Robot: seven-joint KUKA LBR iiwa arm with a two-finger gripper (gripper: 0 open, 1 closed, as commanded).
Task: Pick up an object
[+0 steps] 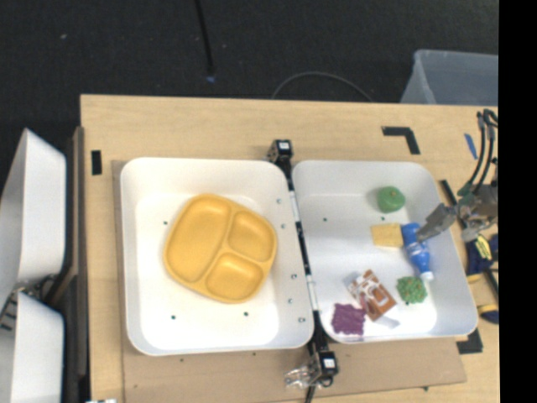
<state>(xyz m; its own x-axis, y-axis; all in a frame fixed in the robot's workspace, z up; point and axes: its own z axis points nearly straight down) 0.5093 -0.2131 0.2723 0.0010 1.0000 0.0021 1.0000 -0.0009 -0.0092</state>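
Camera view: a wooden worktop (193,124) carries two shallow white bins side by side, seen from above at a slant.
Left bin (138,309): it holds a yellow sectioned plate (220,247), lying flat near its middle.
Right bin (336,183): all the small pieces lie here. A green ball (389,198) sits toward 1 o'clock of the bin's middle; a yellow block (387,236) lies just below it; a blue bottle (418,253) lies beside the block toward 3 o'clock, its pale cap pointing down to 5 o'clock; a green lump (411,289) rests just under that cap; a brown and white packet (372,294) and a purple piece (348,318) lie toward 6 o'clock.
Gripper (438,222): it reaches in from 3 o'clock, its tip just beside the upper end of the blue bottle; I cannot tell how far open it is, and I see nothing in its hold.
Step in hand: by my reading, the approach to a grasp, with the blue bottle the likeliest target.
Next move: it seems to call for lowering over the bottle's body, straddling it across its narrow width, then closing and lifting clear of the yellow block.
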